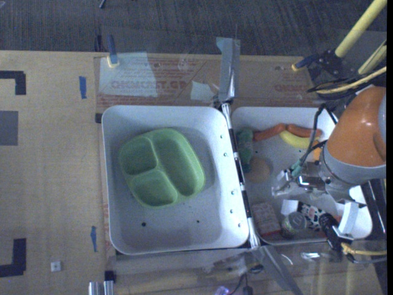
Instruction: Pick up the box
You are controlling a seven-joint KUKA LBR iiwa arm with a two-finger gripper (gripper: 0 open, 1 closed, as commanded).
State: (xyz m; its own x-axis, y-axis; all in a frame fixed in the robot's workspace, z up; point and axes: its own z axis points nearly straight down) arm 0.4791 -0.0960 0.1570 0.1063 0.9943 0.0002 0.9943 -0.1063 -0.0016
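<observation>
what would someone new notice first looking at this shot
Probably the green divided tray, lying alone in the left bin. Next, the arm's orange band at the right, above the right bin, where small things crowd together: a banana, an orange carrot-like piece, a can and a small box near the front edge. The hand hangs over this clutter.

I see even, fairly bright light, with the left bin (pixel 123 165) washed pale and a soft shadow just beside the green tray (pixel 163 166) inside it. Everything looks slightly soft; clutter right of that bin blurs together.
</observation>
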